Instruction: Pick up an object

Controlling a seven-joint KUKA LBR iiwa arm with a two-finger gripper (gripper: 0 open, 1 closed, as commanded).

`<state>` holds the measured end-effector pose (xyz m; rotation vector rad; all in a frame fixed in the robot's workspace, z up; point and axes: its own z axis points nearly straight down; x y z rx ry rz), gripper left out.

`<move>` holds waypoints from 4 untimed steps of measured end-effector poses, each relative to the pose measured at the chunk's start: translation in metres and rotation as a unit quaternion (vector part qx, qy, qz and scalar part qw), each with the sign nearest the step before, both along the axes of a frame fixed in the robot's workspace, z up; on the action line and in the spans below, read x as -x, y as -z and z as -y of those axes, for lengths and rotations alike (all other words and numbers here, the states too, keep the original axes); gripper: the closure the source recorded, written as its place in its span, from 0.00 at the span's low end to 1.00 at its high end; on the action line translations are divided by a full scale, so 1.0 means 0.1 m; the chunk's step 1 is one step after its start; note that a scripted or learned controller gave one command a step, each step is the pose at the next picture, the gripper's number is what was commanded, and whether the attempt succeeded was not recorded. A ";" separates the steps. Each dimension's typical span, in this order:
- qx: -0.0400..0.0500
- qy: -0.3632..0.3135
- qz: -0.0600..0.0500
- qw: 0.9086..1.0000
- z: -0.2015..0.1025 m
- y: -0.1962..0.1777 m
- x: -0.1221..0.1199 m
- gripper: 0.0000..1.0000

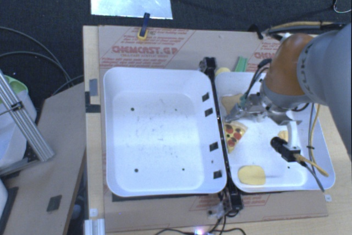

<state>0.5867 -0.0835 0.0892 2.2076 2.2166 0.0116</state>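
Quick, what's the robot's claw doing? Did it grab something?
Gripper: cannot tell; it's low in the right bin, by the pizza toy.

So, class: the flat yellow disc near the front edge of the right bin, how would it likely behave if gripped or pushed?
The yellow disc lies flat and low, so fingers probably struggle to get under it. It looks thin and small, so likely light. On the right bin, whose floor looks smooth, a push would probably slide it rather than roll it.
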 end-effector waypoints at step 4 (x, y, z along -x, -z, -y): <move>-0.003 -0.003 -0.009 1.000 -1.85 -1.94 0.29 1.00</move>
